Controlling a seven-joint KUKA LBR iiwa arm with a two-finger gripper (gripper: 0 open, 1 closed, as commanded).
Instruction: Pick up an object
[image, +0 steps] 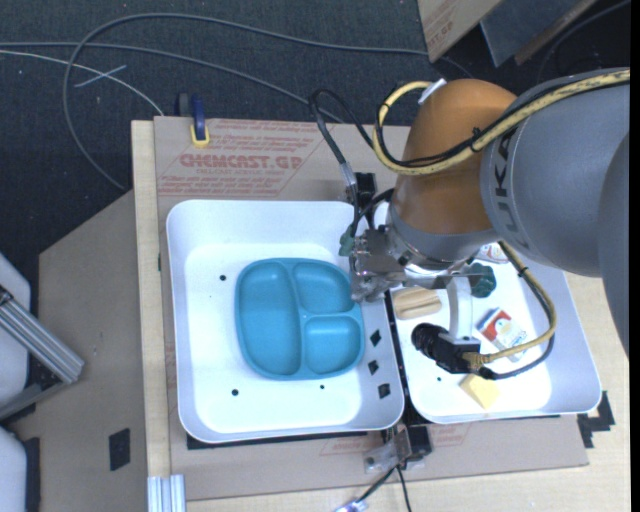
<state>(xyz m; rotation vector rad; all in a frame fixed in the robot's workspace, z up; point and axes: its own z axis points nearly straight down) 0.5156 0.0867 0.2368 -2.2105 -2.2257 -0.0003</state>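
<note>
Dark carpet floor spreads around the table, thin grey cables looping across it up top. A brown board with red lettering covers the table. Cardboard box at the upper edge, metal rail far left.

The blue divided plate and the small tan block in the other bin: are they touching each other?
Apart. The camera view shows the blue divided plate in the left bin and the tan block in the right bin, rims between them.
</note>
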